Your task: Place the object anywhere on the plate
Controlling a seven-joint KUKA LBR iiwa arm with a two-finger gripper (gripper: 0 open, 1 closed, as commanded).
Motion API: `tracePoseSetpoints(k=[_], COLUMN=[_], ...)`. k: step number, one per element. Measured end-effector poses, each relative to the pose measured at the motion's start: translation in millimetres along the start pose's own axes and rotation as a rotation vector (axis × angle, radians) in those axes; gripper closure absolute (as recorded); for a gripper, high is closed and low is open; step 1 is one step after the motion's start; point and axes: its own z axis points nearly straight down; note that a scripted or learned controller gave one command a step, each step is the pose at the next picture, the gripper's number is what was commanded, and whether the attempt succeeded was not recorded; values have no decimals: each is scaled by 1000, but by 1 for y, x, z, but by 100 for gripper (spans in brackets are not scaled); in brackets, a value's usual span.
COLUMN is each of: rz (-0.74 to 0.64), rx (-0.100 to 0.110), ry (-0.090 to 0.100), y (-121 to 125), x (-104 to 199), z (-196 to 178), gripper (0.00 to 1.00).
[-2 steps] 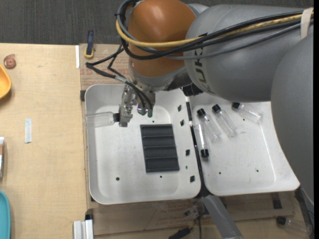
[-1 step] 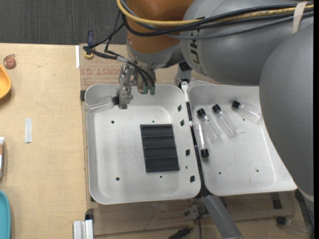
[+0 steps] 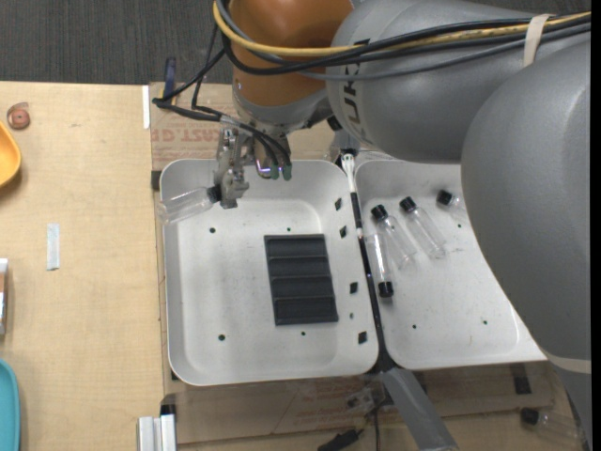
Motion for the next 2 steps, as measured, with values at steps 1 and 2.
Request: tracePoseSetpoints(k=[1, 2], rz=[-228, -298], rx=[-1, -1], ry=[-2, -3], y=[-1, -1], x=[-10, -10], z=[7, -17], gripper=[100, 100])
